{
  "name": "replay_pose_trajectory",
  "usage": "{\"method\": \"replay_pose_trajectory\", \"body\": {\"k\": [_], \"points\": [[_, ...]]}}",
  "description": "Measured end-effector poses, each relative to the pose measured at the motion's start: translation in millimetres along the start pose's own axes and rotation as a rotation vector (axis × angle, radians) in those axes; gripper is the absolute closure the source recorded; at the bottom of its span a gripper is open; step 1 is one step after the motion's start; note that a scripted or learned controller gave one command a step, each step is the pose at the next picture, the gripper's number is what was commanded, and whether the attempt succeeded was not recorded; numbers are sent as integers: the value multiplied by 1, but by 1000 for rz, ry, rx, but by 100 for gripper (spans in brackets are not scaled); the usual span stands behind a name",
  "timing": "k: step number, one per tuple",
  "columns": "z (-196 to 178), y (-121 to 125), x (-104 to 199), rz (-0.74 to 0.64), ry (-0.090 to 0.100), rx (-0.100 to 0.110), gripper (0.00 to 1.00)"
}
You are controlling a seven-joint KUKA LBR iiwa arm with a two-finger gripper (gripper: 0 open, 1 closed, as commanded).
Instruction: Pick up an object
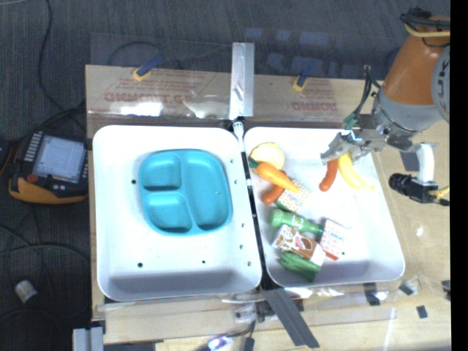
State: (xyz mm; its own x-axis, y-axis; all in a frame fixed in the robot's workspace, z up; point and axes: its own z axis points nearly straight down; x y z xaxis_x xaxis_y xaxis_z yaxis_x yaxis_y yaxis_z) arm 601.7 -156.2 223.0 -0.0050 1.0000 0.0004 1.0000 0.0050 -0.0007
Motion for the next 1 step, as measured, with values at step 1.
{"method": "replay_pose_trajectory", "body": {"k": [1], "points": [[-8, 0, 2, -3, 2, 3, 100]]}}
